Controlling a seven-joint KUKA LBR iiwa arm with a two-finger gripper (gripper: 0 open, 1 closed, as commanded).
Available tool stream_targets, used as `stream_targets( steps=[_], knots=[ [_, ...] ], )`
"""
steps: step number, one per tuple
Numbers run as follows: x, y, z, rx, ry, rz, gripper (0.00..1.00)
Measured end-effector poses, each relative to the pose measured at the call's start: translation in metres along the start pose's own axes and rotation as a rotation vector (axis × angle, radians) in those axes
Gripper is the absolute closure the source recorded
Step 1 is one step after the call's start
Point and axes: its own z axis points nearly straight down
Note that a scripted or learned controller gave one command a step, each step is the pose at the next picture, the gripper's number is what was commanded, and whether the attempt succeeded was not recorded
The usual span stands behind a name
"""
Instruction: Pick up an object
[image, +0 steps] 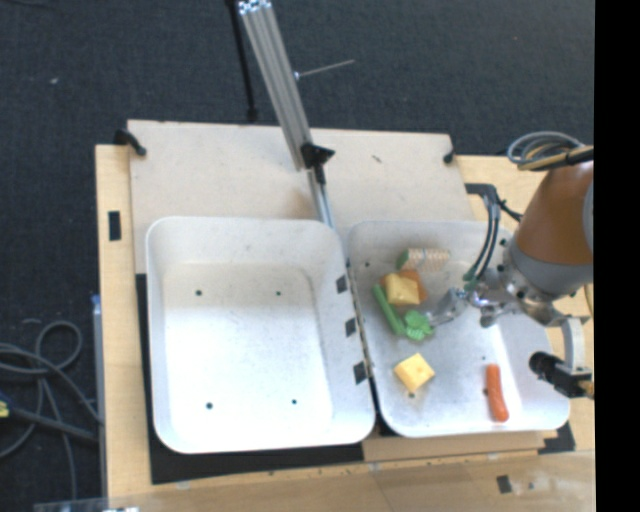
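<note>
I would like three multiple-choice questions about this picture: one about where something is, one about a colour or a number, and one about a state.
1. Where does the red-orange stick lie?
A. left bin
B. right bin, near corner
C. on the bench

2. How many yellow blocks are in the right bin?
A. none
B. two
C. five

3. How is the end effector placed?
A. low in the right bin beside the green piece
B. over the left bin
C. raised outside both bins

Answers: 1 B, it lies by the right bin's near rim. 2 B, one block by the green piece, another block nearer. 3 A, its tip meets the green piece's end.
</note>
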Motion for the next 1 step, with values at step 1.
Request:
stream_targets(
  steps=[1],
  knots=[
    [-0.0019,-0.0033,0.0425,0.000,0.000,0.000,0.00]
  ],
)
